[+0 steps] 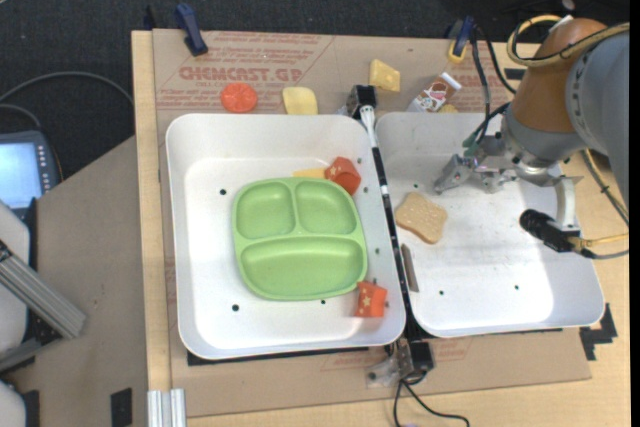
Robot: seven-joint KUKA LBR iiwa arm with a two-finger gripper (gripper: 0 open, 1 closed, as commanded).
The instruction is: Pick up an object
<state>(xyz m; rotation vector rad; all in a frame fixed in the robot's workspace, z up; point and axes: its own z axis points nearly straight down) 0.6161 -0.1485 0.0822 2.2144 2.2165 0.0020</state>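
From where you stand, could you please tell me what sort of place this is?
Probably a robotics lab: a robot arm reaches over two white bins, toy food like a bread slice lies about, and clamps hold the cardboard.

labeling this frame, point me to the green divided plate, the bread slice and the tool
green divided plate [299, 240]: camera view, on its large lower compartment.
bread slice [421, 217]: camera view, middle of its top face.
tool [447, 179]: camera view, near its finger ends, over the right bin.
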